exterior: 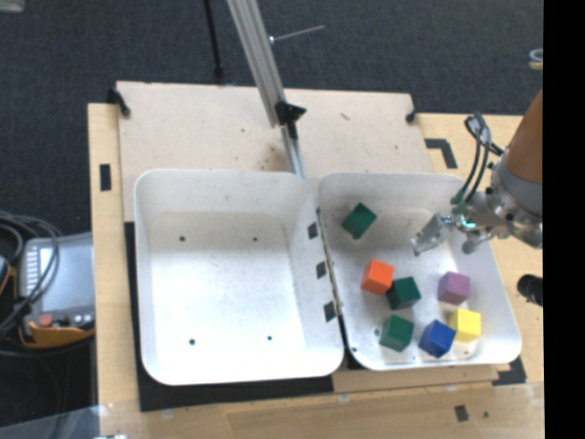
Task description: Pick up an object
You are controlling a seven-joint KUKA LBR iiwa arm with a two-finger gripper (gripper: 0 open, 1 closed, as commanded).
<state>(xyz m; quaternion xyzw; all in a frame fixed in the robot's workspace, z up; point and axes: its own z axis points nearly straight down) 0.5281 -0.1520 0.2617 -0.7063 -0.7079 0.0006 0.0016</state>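
Observation:
In the right bin [393, 190] lie several small cubes. A green one [359, 219] sits alone at the upper left. An orange cube [377, 276] touches a dark green cube [403, 292] near the middle. Further right is a purple cube [453, 287]. Along the front wall sit another green cube [397, 332], a blue cube [438, 337] and a yellow cube [467, 323]. My gripper [448, 240] hangs over the bin's right part, above and just beyond the purple cube. It is open, with nothing between its fingers [426, 238].
The left bin [228, 273] lies beside the right one, sharing a raised middle edge. A slanted metal pole [259, 53] comes down from the top to the bins' back junction. A screen device [50, 282] and cables sit off the bench at the left.

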